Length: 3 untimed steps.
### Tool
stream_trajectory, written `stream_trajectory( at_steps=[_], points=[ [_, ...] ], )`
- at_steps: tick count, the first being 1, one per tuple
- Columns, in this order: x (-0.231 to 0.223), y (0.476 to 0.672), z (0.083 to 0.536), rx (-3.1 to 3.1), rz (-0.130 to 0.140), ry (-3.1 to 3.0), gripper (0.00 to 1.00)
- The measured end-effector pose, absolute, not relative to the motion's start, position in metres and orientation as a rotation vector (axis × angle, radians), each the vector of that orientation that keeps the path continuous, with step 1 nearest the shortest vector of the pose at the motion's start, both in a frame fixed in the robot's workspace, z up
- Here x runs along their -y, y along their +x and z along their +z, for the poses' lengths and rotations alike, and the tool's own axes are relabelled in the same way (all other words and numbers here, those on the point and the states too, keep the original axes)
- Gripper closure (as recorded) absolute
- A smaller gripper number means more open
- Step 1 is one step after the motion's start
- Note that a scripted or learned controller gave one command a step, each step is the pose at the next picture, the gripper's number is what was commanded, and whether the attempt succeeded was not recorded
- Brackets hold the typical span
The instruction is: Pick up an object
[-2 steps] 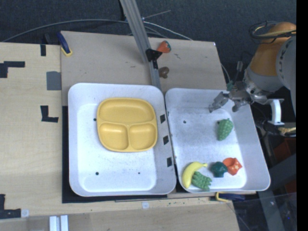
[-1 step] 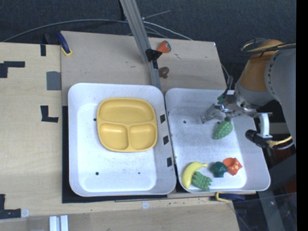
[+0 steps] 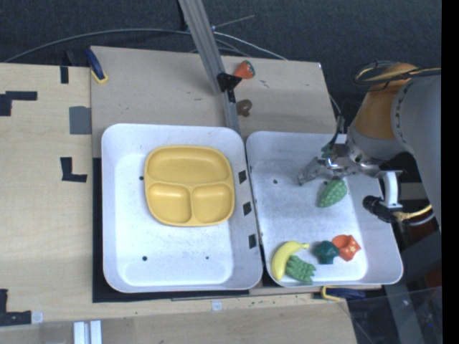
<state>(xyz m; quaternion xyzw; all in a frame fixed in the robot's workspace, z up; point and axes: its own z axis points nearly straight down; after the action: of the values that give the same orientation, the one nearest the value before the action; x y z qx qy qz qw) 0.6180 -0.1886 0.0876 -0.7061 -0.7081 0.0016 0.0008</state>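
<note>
I see the gripper [image 3: 324,175] low in the right bin [image 3: 287,213], fingers spread open, holding nothing. A green ridged toy [image 3: 332,193] lies just beside it, nearer me. The left bin [image 3: 122,213] holds a yellow divided plate [image 3: 190,184].

Glossy yellow plastic tray [image 3: 190,184], matt scuffed white bins [image 3: 115,213]

**Legible Markings**

No readable text, label, brand name, number or sign appears on any surface. The yellow divided plate [image 3: 190,184], the two white bins [image 3: 115,192] and the toy food items carry no lettering. Black tape marks on the bench [image 3: 43,142] form no characters.
</note>
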Motion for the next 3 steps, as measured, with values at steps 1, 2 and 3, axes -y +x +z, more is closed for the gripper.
stream_trajectory(
  at_steps=[1, 2, 3],
  points=[
    [0.188, 0.618, 0.098, 2.225, 0.005, -2.216, 1.00],
    [0.180, 0.627, 0.152, 2.227, -0.004, -2.221, 1.00],
    [0.180, 0.619, 0.209, 2.227, -0.004, -2.222, 1.00]
  ],
)
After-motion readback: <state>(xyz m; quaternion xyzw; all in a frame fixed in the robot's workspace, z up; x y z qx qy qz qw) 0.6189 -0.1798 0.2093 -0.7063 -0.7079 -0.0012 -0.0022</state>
